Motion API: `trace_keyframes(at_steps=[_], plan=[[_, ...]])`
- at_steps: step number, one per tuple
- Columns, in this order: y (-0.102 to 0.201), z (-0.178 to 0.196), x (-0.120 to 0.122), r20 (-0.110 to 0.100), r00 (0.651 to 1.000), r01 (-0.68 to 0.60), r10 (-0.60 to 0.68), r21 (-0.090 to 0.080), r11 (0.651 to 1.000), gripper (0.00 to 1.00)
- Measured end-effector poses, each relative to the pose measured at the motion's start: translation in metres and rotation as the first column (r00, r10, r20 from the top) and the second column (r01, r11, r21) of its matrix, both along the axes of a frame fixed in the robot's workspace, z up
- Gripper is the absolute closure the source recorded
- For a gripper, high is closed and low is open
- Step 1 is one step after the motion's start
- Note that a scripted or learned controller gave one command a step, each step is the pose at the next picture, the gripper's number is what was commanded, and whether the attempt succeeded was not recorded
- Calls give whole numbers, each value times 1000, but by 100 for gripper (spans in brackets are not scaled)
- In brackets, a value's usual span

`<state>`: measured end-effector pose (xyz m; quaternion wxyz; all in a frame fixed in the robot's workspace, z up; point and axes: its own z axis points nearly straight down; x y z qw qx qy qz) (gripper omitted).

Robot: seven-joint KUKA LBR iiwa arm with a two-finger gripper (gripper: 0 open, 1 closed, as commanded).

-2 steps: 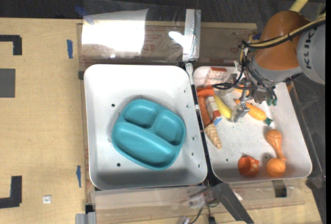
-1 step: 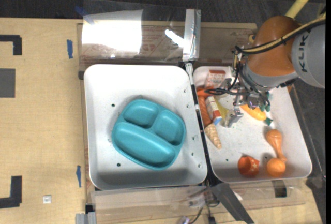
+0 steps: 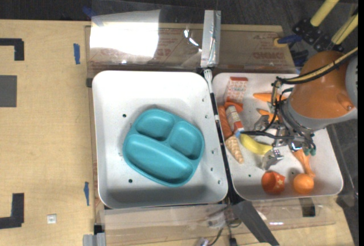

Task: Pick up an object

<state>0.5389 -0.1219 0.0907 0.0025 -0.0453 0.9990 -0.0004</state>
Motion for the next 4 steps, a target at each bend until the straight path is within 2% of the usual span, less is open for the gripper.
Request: trace_keyframes(at_steps=[1, 2, 3, 4], plan=[[7, -2, 95, 7, 993, -121, 121, 0, 993, 0], [28, -2, 83, 5, 995, -96, 96, 0, 995, 0], [26, -1, 33, 7, 987, -159, 159, -1, 987, 0], [26, 13, 38, 23, 987, -158, 158, -4, 987, 100]])
